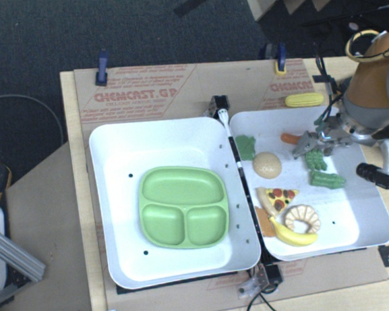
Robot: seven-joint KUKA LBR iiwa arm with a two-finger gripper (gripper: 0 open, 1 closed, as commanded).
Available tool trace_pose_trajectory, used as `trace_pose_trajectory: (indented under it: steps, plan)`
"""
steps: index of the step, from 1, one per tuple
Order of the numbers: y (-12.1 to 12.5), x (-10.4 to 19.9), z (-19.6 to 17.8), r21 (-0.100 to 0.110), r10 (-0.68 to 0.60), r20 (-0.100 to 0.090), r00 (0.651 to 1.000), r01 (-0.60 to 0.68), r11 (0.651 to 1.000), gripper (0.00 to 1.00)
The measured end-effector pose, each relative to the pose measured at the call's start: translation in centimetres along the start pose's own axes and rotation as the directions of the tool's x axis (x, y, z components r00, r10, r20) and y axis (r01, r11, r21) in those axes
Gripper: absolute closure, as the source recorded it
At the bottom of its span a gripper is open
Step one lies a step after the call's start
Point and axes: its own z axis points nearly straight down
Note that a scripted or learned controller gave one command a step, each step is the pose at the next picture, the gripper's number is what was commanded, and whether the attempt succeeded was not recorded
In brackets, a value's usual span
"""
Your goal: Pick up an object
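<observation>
Down at the near edge of the right bin (370,234) lie a banana (293,235), a ringed pastry (303,218) and a pizza slice (279,196). Farther back sit a beige ball (267,165), a green leafy piece (245,146), a small carrot (290,137) and a green block (326,180). Over another green piece (315,158) hangs the tool (310,145); whether it is spread or pinching, I cannot tell. A green divided tray (183,206) sits in the left bin (116,192). A yellow corn cob (304,99) rests on the bench (162,93).
</observation>
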Motion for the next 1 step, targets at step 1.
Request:
trace_pose_trajectory:
  steps: [1]
  plan:
    - [4.93, 0.03, 0.46, 0.037, 0.000, -0.012, 1.000, 0.001, 0.999, 0.00]
